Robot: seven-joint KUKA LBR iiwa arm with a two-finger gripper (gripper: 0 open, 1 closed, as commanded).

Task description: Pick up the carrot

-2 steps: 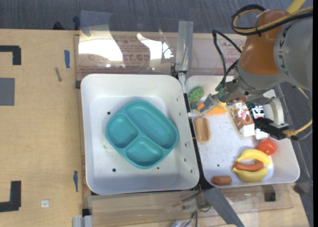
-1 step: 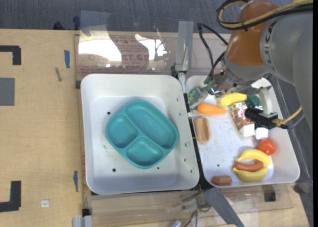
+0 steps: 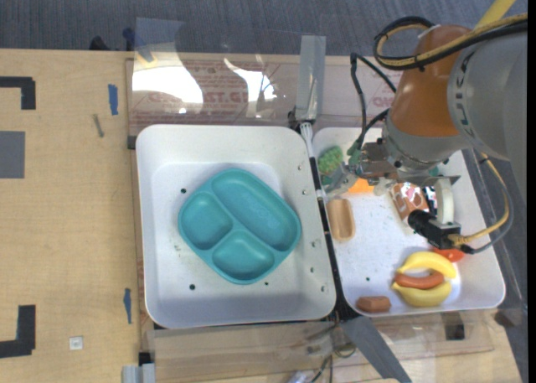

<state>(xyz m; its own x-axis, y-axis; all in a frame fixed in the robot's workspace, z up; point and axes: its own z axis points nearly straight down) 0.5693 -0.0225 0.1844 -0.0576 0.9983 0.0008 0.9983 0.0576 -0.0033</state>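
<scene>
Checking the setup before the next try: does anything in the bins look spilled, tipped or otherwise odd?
Nothing looks spilled or damaged. The teal divided plate sits askew in the left bin. In the right bin, toy foods lie loose: a bread roll, a banana and a sausage. An orange piece, possibly the carrot, lies under the gripper.

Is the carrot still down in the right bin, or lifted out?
Cannot tell for sure. An orange piece, likely the carrot, lies low in the right bin beneath the gripper, partly hidden; a lift isn't visible.

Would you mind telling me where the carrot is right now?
The carrot lies in the right bin, near its top-left corner, just under the end effector and between the green broccoli-like piece and the bread roll.
</scene>
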